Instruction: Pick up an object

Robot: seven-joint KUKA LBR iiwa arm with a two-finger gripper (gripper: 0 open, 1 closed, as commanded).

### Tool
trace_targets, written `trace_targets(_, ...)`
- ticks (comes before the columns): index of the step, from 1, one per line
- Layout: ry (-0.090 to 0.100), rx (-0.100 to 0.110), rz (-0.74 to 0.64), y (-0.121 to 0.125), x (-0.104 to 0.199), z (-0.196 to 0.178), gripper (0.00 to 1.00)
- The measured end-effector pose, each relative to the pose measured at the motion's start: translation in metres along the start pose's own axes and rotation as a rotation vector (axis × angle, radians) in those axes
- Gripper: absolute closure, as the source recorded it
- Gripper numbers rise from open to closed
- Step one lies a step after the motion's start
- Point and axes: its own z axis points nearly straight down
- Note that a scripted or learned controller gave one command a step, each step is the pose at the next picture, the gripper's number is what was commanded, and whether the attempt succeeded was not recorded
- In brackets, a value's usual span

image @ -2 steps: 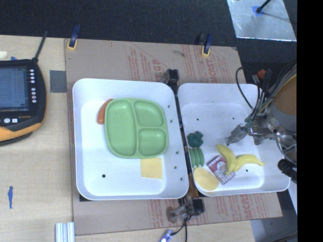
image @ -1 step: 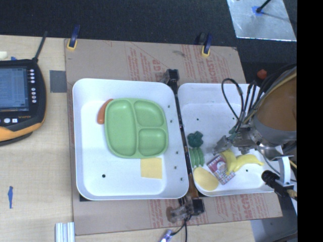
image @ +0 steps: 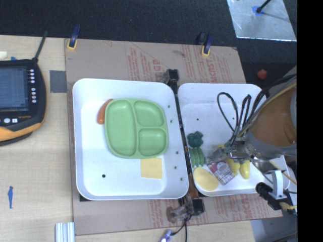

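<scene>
My gripper (image: pixel 228 154) is low in the right bin (image: pixel 202 92), at the end of the grey arm with the orange band (image: pixel 275 122). It hovers over or touches a cluster of small items. These are a red and white packet (image: pixel 222 171), a yellow piece (image: pixel 244 169) to its right and a pale yellow rounded object (image: pixel 205 179) near the front wall. A dark green toy (image: pixel 195 138) and a lighter green one (image: pixel 197 156) lie just left of the gripper. The arm hides whatever is under the wrist.
The left bin (image: pixel 91 175) holds a green divided plate (image: pixel 135 127), an orange object (image: pixel 102 112) tucked under the plate's left edge and a yellow square (image: pixel 152 168). Black cable loops (image: pixel 229 107) hang over the right bin. A teach pendant (image: pixel 17 100) lies at far left.
</scene>
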Motion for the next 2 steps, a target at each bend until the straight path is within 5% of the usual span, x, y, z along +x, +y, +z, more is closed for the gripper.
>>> trace_targets(1,0.001,0.0,-0.004,0.001,0.0,-0.011,1.0)
trace_targets(2,0.002,0.007,0.001,-0.001,0.058,-0.097,1.0)
